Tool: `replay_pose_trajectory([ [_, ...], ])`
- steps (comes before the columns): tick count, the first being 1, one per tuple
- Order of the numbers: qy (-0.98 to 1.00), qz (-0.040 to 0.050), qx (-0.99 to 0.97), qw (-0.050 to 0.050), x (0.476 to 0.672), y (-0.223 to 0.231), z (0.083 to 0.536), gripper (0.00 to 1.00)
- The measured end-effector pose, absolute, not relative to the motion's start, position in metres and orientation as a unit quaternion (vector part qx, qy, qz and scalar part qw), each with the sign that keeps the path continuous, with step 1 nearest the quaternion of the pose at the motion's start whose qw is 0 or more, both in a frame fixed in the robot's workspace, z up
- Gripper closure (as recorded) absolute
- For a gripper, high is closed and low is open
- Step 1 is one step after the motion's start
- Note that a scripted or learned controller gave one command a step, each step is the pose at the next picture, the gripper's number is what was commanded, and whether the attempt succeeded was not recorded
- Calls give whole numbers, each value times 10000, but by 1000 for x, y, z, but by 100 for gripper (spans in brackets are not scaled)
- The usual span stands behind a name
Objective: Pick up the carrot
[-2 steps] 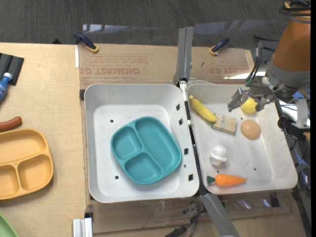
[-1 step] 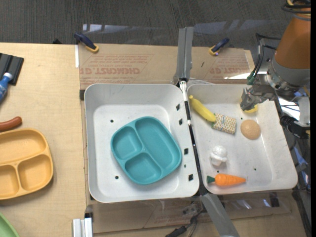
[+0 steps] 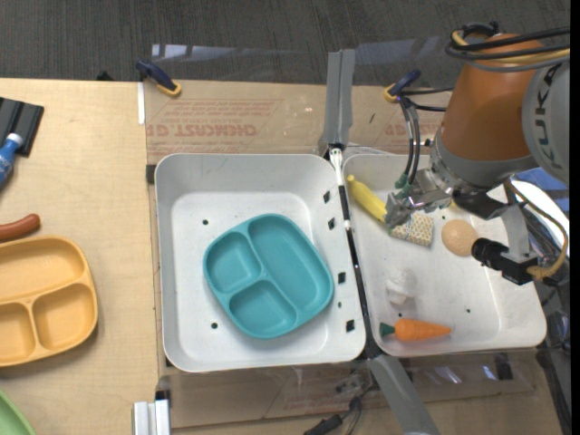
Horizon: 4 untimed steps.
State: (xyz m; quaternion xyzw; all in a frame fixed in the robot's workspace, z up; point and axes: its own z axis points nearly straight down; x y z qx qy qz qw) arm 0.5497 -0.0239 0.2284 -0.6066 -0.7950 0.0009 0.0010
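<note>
Carrot (image 3: 422, 331) lies flat at about six o'clock in the right bin (image 3: 507, 333), near its front wall, leafy green end pointing to nine o'clock. Whether the fingers (image 3: 405, 208) are released or clenched I cannot tell; they hang at twelve o'clock from the carrot, well apart from it, over a speckled sponge-like block (image 3: 415, 231), between a yellow banana (image 3: 366, 198) and a tan egg (image 3: 459, 237). The carrot looks like a light, stiff, smooth toy, likely slippery; best pinched across its thick orange middle. A teal tray (image 3: 267, 275) sits in the left bin (image 3: 181, 243)
</note>
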Motion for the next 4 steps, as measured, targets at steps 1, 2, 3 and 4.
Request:
replay_pose_trajectory([
  [1, -8348, 3, -5505, 0, 525, -81, 247, 100],
  [2, -8748, 6, -4845, 6, 557, -39, 217, 100],
  [3, -9606, -2, -2778, 2, 549, -49, 191, 100],
  [4, -9462, 1, -3236, -6, 521, -115, 198, 100],
])
